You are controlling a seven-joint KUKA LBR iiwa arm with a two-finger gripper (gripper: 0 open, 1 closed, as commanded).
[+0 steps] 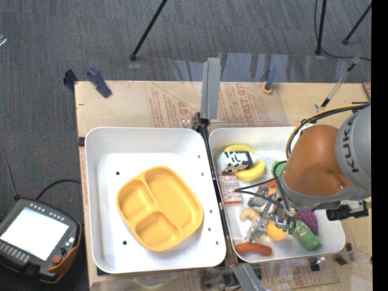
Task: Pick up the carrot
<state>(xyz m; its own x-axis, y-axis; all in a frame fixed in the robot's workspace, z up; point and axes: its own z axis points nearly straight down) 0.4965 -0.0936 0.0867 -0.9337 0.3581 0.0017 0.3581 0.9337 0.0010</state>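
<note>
Carrot (253,248) lies at the front edge of the right bin (337,245), a slim orange-red stick with its long axis running along that edge. It sits just in front of the hand (265,217) and slightly to its left. Whether the hand is open or holding anything cannot be told. Glossy plastic food crowds around it: a banana (250,171) and a green piece (306,236).

The arm's orange band (315,159) hides much of the right bin (242,135), and the toys beneath the gripper (265,214) blur together.
</note>
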